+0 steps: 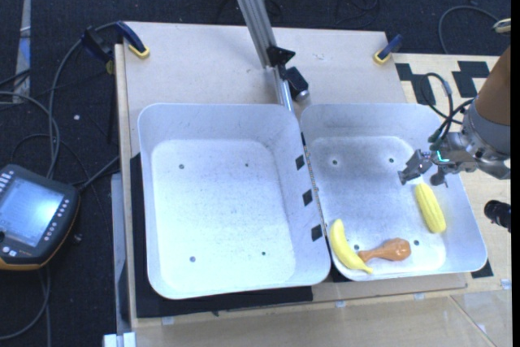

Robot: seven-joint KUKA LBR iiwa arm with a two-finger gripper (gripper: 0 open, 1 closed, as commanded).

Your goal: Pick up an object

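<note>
Jaws of our gripper (424, 166) hang low over the right bin (357, 144), just above the top end of the corn cob (430, 207); whether they are open or closed we cannot tell, since they look small and dark. We think we should centre over the cob and close across its narrow width. At seven o'clock from it lie a chicken leg (388, 251) and a banana (346, 247). Our arm is cut off at the right edge.
</note>
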